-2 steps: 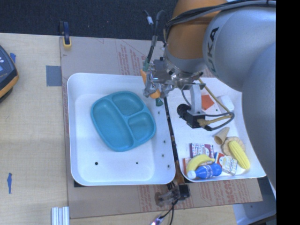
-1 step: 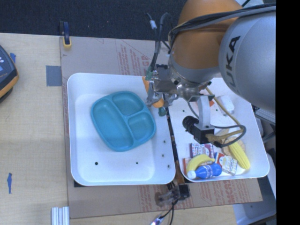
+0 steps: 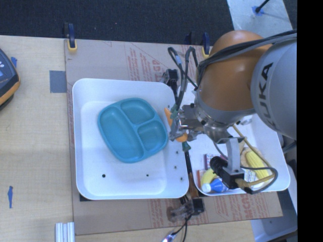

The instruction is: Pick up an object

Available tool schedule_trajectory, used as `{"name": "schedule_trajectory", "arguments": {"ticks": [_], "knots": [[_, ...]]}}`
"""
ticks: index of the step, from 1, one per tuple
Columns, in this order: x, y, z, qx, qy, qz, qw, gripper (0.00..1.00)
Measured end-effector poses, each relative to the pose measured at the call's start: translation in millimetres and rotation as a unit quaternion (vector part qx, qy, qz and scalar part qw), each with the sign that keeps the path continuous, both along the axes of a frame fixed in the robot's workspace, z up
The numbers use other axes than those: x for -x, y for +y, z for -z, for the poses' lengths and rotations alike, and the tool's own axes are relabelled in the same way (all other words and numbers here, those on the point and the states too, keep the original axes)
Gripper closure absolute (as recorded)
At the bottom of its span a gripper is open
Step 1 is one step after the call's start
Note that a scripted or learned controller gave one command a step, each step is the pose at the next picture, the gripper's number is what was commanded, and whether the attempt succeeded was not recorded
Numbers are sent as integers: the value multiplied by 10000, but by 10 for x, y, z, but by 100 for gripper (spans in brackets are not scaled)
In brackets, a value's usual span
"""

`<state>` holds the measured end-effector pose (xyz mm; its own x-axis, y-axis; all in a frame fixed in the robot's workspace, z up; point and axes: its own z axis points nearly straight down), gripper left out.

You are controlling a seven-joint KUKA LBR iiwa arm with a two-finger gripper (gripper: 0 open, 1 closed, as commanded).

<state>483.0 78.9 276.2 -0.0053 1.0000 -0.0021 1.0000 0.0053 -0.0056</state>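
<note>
My gripper (image 3: 177, 127) hangs over the wall between the two bins, under the arm's orange band. Its fingers are shut on a thin orange carrot-like toy (image 3: 168, 114). The toy's orange ends stick out on both sides of the fingers and it has a green tip (image 3: 185, 146) at the lower end. A blue divided plate (image 3: 132, 129) lies in the left bin (image 3: 86, 185), just left of the gripper. In the right bin (image 3: 280, 183) lie a yellow corn cob (image 3: 255, 160), a blue-capped item (image 3: 217, 187) and a red-and-white packet (image 3: 208, 160), partly hidden by the arm.
Black cables (image 3: 177, 67) run from the back of the bench to the wrist. A black tool piece (image 3: 224, 169) hangs from the arm over the right bin. A yellow-edged device (image 3: 6, 82) sits at the far left of the bench. Clamps (image 3: 70, 38) hold the board's back edge.
</note>
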Motion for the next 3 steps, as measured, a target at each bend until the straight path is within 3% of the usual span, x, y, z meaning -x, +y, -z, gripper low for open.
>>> {"name": "schedule_trajectory", "arguments": {"ticks": [2, 3], "knots": [[-596, 325, 328, 1, -13, -6, 10000, 100], [76, -46, 445, -2, 1, 3, 10000, 100]]}}
